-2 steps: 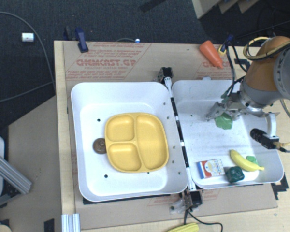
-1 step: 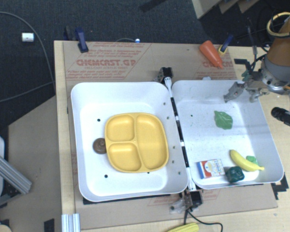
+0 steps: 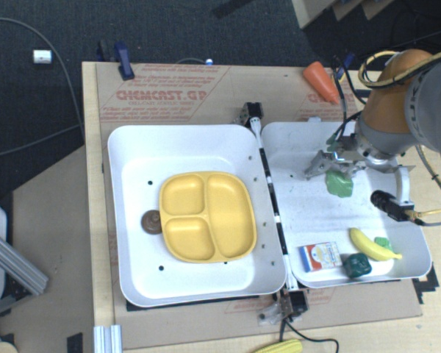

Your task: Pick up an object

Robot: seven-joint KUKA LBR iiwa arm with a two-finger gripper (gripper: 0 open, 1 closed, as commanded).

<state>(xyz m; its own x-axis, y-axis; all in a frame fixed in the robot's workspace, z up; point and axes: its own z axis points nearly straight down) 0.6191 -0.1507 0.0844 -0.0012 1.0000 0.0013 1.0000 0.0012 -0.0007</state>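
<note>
Pale green lump: sits in the upper middle of the right shallow white bin, directly under the gripper. The gripper hangs right over it, its lower end at the lump's top edge. We cannot tell whether the tool is wide, narrow or clamped on the lump (the wrist hides the contact from this angle).

Same bin, lower right corner: a yellow plastic banana lies near the front wall. A dark green blocky piece sits just beside the banana's left end. A small white, red and blue carton lies flat just left of that piece.

Left shallow white bin: a yellow three-part plastic plate rests near its centre. A brown round disc touches the plate's left edge, partly tucked under it.

Outside the bins, we note an orange carrot-shaped toy on the pale board bench, beyond the right bin's far wall.
</note>
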